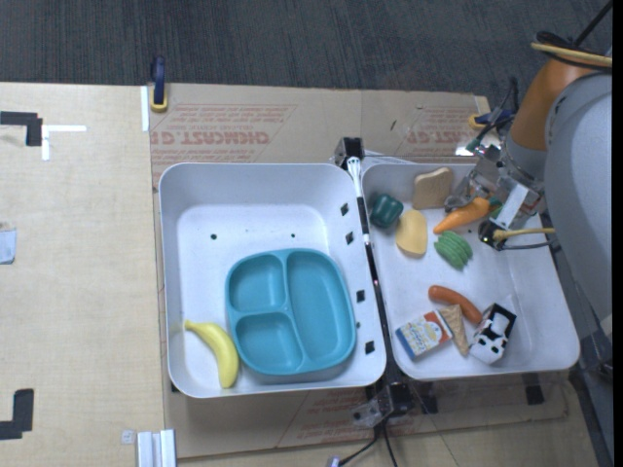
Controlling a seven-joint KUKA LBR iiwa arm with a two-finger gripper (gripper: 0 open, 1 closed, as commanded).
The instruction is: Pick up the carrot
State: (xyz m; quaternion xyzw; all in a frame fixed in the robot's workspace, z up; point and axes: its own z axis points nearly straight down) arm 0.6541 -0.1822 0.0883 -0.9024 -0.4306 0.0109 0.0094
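Observation:
The orange carrot (459, 217) lies slanted in the back part of the right bin (531, 353), between a tan bread slice and a green leafy vegetable. My gripper (475, 197) reaches in from the right and sits right over the carrot's thicker right end, touching or nearly touching it. The gripper's body hides where it meets the carrot. The carrot looks to be resting low in the bin.
Around the carrot are a bread slice (431, 187), green pepper (385, 210), yellow wedge (413, 233) and green vegetable (454, 249). Nearer the front lie a sausage (455, 302), small carton (422, 336) and cow toy (494, 334). The left bin (195, 202) holds a teal divided plate (290, 309) and a banana (220, 351).

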